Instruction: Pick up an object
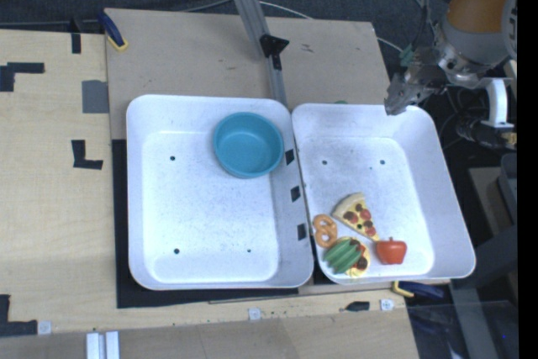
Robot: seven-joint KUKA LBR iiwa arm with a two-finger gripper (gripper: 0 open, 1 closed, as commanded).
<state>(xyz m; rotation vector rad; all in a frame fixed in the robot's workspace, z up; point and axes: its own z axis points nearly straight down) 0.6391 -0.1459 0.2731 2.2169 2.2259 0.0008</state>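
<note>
The claw (402,99) hangs over the far right corner of the right bin (420,181), and whether it is apart or together I cannot tell, since it reads as one dark blurred shape from this angle. By my reading this is the approach step: nothing is gripped, and the arm has yet to settle over a target.

The likely candidates lie well away from the claw, toward the bin's near edge: a pizza slice (356,214), a pretzel (324,227) just beside it, a green toy (345,255) touching the pretzel's near side, and a tomato (391,250) close by. The next move calls for travelling across the bin toward the near side and descending on one piece (the tomato stands slightly apart from the rest, so it looks the easiest to isolate).

The crowding is the main obstacle; a descent on the pretzel could nudge its neighbours. Far off to the claw's side, the left bin (168,248) holds a blue bowl (247,144), well clear of any path.
</note>
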